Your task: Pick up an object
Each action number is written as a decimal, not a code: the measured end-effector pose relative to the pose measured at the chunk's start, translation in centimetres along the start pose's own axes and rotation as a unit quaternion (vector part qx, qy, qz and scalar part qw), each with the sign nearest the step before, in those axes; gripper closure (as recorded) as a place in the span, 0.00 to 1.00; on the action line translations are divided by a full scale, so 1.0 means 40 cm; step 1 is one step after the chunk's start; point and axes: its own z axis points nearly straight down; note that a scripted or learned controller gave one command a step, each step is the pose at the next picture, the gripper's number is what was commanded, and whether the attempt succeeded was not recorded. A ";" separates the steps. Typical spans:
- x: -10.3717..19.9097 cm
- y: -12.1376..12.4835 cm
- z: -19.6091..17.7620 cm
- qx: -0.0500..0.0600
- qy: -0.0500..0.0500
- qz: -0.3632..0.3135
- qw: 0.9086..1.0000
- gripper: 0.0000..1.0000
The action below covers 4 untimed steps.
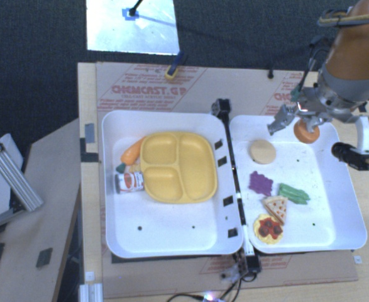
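the gripper (295, 119) hangs over the right bin (335, 231) at its 12 o'clock edge; whether it is wide or narrow, i cannot tell. an orange slice (307, 133) lies just beside it, toward 4 o'clock. in that bin, a cookie (263, 151) sits at 10 o'clock, purple grapes (261, 183) near the middle, green beans (294, 193) at their 3 o'clock, a pizza slice (276, 207) and a spaghetti plate (268, 229) toward 7 o'clock. the left bin (165, 238) bears a yellow tray (176, 167), with a carrot (132, 150) and a can (129, 181) at its 9 o'clock.
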 end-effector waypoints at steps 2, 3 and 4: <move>0.021 0.005 0.100 -0.004 0.000 -0.001 1.000 0.00; 0.007 -0.015 0.228 -0.003 0.000 0.000 1.000 0.00; 0.012 -0.039 0.352 -0.002 0.000 0.000 1.000 0.00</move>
